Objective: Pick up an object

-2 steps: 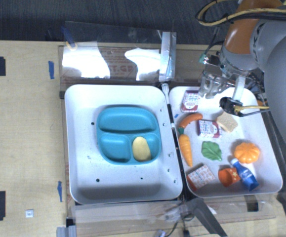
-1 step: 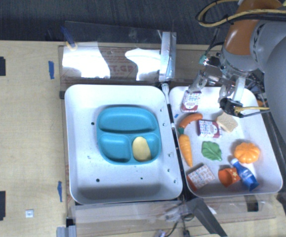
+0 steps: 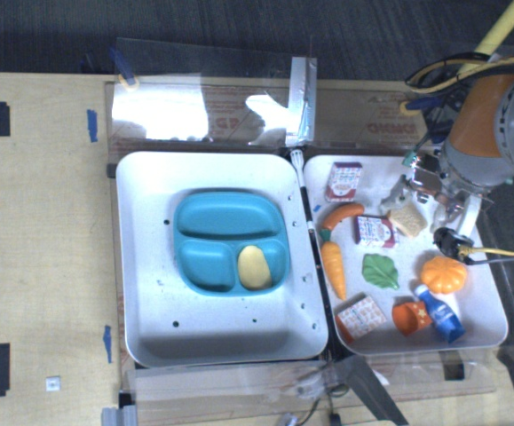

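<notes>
At the left bin: a white tray [image 3: 141,264] holds a blue divided dish [image 3: 230,238], and a yellow egg-shaped piece [image 3: 254,266] sits in the dish's lower right compartment, which keeps it from rolling about.
Divider: the two bins touch along a shared rim, so anything lifted from the right has only a short way across.
Right bin, left column: the second white tray [image 3: 492,313] carries an orange carrot [image 3: 333,269] lying lengthwise beside the rim, with an orange chili-like piece [image 3: 342,213] above it and a small red-and-white packet [image 3: 343,181] at the top.
Right bin, middle: a second packet [image 3: 373,230], a green leaf [image 3: 381,270] just below it, and a flat printed card [image 3: 361,315] near the lower edge; all lie loose and apart, which leaves room for fingers to come down.
Right bin, lower right: an orange pumpkin-like piece [image 3: 443,274], a small orange-red piece [image 3: 407,317] and a blue-and-white bottle [image 3: 444,318] crowd together, touching.
Likely target: a tan slice-shaped piece [image 3: 410,219] lies in the upper part of the right bin, just under the tool.
Gripper: the gripper [image 3: 430,198] hangs over that tan piece from the right; whether it is spread or closed cannot be told, and nothing is seen held.
Step, as judged: lowering onto a pick, nothing lifted yet.
</notes>
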Available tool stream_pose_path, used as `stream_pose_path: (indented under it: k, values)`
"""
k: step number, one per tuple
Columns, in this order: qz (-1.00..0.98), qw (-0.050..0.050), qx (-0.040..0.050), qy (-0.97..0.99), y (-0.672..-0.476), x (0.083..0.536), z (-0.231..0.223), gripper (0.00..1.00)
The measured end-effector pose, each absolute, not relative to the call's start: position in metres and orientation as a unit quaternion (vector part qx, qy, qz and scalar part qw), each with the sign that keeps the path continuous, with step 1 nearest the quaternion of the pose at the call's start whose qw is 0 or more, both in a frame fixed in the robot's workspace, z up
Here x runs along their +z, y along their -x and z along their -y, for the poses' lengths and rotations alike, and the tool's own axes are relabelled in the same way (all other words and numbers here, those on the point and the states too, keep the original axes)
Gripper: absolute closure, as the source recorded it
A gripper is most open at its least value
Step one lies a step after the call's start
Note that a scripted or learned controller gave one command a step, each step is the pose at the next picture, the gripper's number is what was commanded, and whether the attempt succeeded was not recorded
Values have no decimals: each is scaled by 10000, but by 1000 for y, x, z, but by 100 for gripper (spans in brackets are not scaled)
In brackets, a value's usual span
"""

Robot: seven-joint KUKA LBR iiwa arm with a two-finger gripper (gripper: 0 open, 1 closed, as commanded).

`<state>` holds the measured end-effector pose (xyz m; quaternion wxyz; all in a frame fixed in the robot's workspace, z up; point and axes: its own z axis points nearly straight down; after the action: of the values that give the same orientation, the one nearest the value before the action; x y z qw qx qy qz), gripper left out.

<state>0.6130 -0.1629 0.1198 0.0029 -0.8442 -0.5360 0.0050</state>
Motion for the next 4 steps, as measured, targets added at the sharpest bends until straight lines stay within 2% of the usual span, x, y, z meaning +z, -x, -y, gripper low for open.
stream_pose_path:
  k: [1,2,3,4]
  values:
    - [5790,-49,-8,8153,-665,91,136,0]
    - [5124,-54,-45,8587,-575,91,132,0]
    - [5532,-62,-39,8330,-515,90,184,0]
    - [5564,-11,-85,8309,-520,99,177,100]
